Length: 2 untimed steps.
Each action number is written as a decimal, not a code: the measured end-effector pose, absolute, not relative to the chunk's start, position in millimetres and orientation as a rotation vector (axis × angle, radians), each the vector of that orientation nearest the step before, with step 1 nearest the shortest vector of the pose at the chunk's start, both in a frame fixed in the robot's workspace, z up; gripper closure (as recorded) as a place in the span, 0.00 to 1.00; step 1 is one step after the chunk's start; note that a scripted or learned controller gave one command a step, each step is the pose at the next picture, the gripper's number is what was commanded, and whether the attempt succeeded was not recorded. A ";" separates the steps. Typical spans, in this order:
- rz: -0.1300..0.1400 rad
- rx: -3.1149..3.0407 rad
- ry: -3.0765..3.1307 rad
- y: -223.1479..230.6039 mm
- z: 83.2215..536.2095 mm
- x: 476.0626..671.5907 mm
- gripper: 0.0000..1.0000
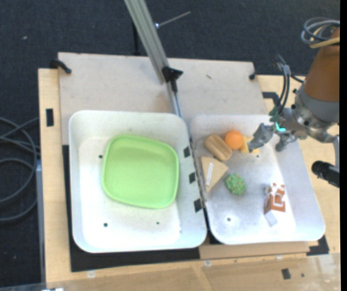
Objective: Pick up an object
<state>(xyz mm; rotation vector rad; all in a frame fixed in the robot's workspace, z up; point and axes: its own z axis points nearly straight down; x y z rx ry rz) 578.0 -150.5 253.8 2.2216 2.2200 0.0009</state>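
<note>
The right bin (295, 223) holds an orange ball (235, 140), a tan bread-like roll (218, 147), a pale wedge of cheese (212, 172), a green bumpy ball (235, 184) and a small red and white carton (275, 201). My gripper (273, 137) hangs over the bin's upper right part, just right of the orange ball. Its grey fingers (259, 138) point left and downward, spread apart, with nothing between them.
The left bin (82, 180) bears a light green square plate (141, 170). A slanted metal pole (149, 35) runs from the top down to the divide between the bins. Cables lie on the dark floor at left.
</note>
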 end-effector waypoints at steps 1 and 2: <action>0.001 2.222 2.220 -150.5 253.7 577.9 0.00; -0.003 2.223 2.223 -144.5 209.0 580.6 0.00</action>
